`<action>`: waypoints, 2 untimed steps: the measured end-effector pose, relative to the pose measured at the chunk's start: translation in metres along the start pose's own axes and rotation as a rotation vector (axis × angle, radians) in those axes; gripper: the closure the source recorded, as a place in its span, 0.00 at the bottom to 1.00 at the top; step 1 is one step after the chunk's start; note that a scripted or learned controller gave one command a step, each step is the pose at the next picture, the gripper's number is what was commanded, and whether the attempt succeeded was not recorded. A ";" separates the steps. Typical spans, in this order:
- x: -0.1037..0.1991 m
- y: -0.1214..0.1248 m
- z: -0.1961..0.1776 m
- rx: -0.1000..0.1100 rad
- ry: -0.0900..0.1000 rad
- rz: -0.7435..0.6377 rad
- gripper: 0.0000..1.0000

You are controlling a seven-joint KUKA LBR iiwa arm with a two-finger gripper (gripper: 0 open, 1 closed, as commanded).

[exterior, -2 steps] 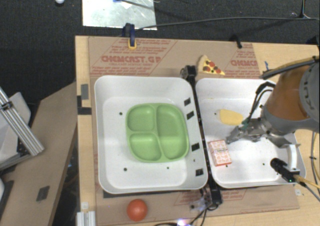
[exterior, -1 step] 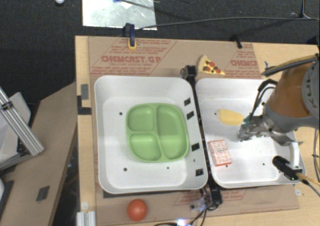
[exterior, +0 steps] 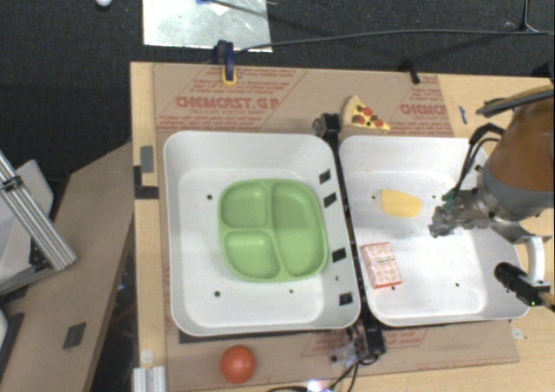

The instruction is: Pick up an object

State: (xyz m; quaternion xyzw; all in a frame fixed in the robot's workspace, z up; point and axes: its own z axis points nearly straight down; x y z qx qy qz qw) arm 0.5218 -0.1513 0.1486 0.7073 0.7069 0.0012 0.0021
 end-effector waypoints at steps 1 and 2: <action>-0.001 0.003 -0.065 -0.004 -0.001 -0.005 1.00; -0.003 0.009 -0.109 -0.002 0.000 -0.005 1.00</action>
